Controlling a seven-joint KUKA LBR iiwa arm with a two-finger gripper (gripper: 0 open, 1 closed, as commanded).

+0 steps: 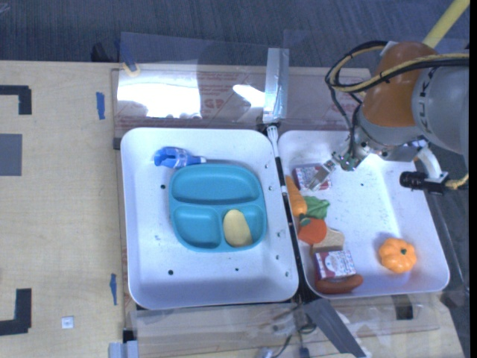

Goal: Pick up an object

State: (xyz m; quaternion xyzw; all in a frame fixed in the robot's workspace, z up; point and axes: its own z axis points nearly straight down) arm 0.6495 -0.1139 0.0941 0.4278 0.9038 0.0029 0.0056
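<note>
My gripper hangs over the far part of the right bin, below the grey arm with its orange band. Just left of it lies a small red-and-white packet, close to the gripper tip; whether they touch I cannot tell. Along the bin's left wall sit an orange carrot, a green leafy piece, a red tomato, a tan bread slice, a red-labelled packet and a brown sausage. An orange pumpkin rests at the near right.
The left bin holds a blue divided plate with a yellow lemon-like piece in its near right compartment, and a blue toy at the far left. A metal divider post stands behind the bins.
</note>
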